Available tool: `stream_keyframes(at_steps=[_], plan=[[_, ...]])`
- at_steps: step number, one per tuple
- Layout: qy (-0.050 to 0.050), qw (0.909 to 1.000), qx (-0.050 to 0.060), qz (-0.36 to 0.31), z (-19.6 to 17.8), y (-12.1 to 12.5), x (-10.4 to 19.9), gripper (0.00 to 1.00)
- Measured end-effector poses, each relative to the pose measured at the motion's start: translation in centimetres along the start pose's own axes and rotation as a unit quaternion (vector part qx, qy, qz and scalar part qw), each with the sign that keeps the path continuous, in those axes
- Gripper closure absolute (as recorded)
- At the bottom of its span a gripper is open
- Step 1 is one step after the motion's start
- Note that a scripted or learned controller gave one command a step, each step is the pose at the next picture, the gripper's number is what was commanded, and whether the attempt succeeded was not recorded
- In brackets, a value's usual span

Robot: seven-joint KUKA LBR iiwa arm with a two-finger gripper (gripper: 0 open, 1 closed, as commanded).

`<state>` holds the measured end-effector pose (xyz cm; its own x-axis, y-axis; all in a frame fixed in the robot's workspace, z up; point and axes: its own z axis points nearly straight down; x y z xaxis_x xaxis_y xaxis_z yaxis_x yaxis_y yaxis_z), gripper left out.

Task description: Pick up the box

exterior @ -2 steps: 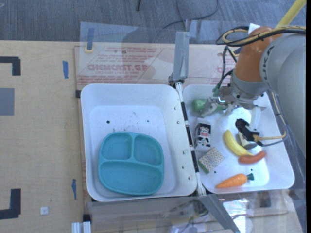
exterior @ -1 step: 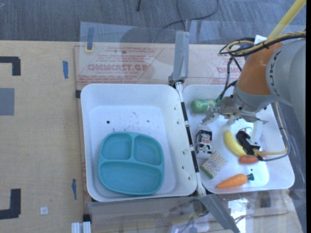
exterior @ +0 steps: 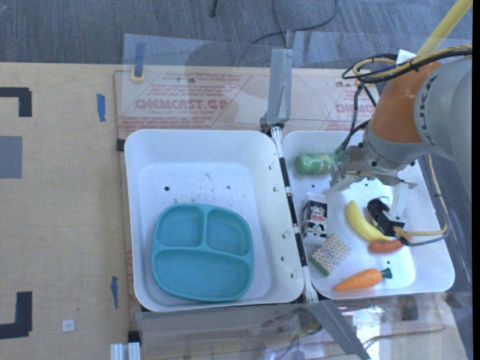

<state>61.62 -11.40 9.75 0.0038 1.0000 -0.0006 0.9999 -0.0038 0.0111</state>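
The box [exterior: 316, 220] is a small white carton with black patches, lying in the right bin [exterior: 435, 276] close to its left wall. My gripper [exterior: 346, 177] hangs over the back of the same bin, up and to the right of the box and apart from it. A green bottle-like object [exterior: 313, 163] lies just left of the gripper. Nothing shows between the gripper and the box.
In the right bin also lie a banana [exterior: 361, 222], a carrot [exterior: 360, 279], a small red item [exterior: 385, 246] and a pale checked block [exterior: 330, 254] just below the box. The left bin [exterior: 142, 163] holds a teal divided plate [exterior: 202, 252].
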Motion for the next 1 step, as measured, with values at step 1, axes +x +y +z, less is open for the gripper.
stream_keyframes(at_steps=[1], plan=[[0.000, 1.0000, 0.000, 0.000, 0.01, -0.02, -0.03, 0.00]])
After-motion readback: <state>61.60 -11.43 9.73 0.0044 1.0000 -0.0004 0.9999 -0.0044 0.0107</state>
